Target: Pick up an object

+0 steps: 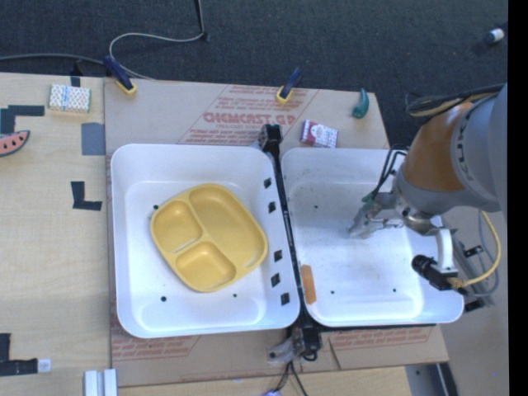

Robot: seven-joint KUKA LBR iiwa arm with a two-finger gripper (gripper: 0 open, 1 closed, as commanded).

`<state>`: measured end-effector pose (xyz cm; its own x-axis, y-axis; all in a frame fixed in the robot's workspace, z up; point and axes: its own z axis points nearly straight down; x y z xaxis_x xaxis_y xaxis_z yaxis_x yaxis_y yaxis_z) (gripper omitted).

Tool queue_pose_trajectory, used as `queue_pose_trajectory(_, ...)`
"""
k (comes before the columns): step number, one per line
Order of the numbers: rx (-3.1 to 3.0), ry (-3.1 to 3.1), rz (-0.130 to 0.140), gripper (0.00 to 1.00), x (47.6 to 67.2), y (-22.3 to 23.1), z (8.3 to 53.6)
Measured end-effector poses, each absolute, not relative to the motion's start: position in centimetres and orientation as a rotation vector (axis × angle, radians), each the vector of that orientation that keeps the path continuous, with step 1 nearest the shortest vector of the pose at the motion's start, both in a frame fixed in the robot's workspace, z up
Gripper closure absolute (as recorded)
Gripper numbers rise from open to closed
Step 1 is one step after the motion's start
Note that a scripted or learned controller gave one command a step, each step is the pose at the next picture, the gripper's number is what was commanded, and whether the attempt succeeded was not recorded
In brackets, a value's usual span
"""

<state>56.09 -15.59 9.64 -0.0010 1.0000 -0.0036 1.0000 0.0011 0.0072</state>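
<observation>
A yellow divided plate (209,236) lies in the left white bin (136,304), slightly turned. A small orange stick-shaped object (308,282) lies at the left edge of the right white bin (363,308), near its front. My gripper (364,222) hangs low over the right bin's middle right, well apart from the orange object. Its fingers point down and left, and nothing shows between them.
A black divider strip (280,221) runs between the two bins. Behind the bins on cardboard lie a small red-and-white packet (318,134), yellow clamps (289,87) and a teal clip (361,103). My arm's grey and orange body (450,159) covers the right bin's far right side.
</observation>
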Motion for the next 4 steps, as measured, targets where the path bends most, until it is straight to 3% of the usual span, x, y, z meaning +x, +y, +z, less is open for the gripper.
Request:
queue_pose_trajectory(1,2.219,2.224,0.001,1.00,61.0,-10.5,15.0)
queue_pose_trajectory(2,2.220,2.224,-0.001,0.00,60.9,-10.5,15.0)
queue_pose_trajectory(3,2.216,2.222,0.000,0.00,64.7,-10.8,8.6)
queue_pose_trajectory(4,2.214,2.221,-0.001,1.00,64.8,-10.8,9.6)
